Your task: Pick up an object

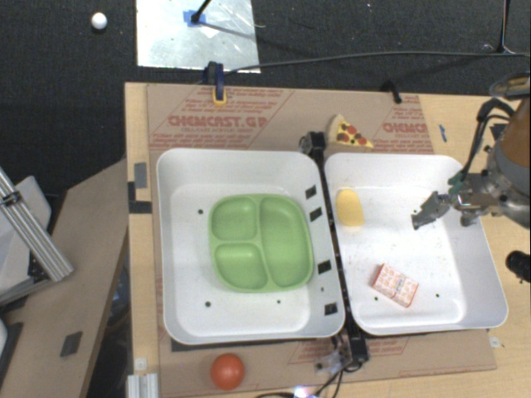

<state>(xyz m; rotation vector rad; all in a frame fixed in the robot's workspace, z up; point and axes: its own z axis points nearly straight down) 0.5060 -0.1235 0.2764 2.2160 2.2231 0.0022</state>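
- Dark cloth surrounds a cardboard-topped table carrying two shallow white bins side by side, seen from above at a slant.
- Reaching in from the right, the grey arm's two-finger tool hovers over the right-hand white bin, its dark tip pointing left; whether its fingers stand apart or together cannot be told at this angle, and nothing is seen between them.
- Nearest candidate for the pick: a pale yellow, banana-like oblong piece, lying near the bin's left wall, a little apart from the tool's tip.
- Second candidate: a small pink-and-white patterned box, lying tilted toward the bin's front, below and left of the tool.
- Judged from this frame, the task is barely begun: no object is lifted, both pieces rest on the bin floor, and descent, closing and lifting all remain.
- Bare bin floor lies between the tool and either piece, so nothing appears to block an approach; the yellow piece's closeness to the wall could crowd a finger.
- In the left-hand white bin sits a light green plastic plate with three compartments, well apart from the tool.
- Outside the bins: a toy pizza slice on the cardboard behind them, an orange-red ball at the front edge, and a small white ball on the dark cloth.
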